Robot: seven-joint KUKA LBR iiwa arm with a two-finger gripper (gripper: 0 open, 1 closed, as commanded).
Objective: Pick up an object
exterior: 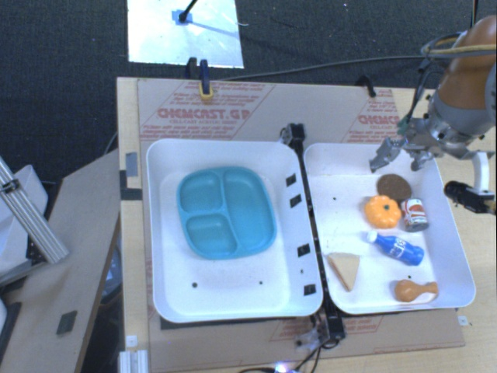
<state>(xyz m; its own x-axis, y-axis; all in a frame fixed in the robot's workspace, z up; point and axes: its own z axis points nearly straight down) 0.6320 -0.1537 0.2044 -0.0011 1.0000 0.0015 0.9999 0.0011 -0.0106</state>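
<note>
Spread apart and pinching nothing, the two-finger pincer [401, 155] is seen above the right white bin's [342, 200] far edge. Just below it a round brown cookie [394, 186] is laid flat, touching the small orange pumpkin [383, 211] beside a red-labelled can [415, 214]

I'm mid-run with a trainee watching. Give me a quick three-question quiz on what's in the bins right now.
1. True or false: the blue divided plate lies in the right bin.
2. Which item lies nearest the gripper? A) brown cookie B) drumstick C) sandwich wedge
3. Fill in: the small can sits directly to the view's right of the orange ____.

Key:
1. False; it lies in the left bin.
2. A.
3. Pumpkin. The blue bottle lies just below both in the view.
</note>
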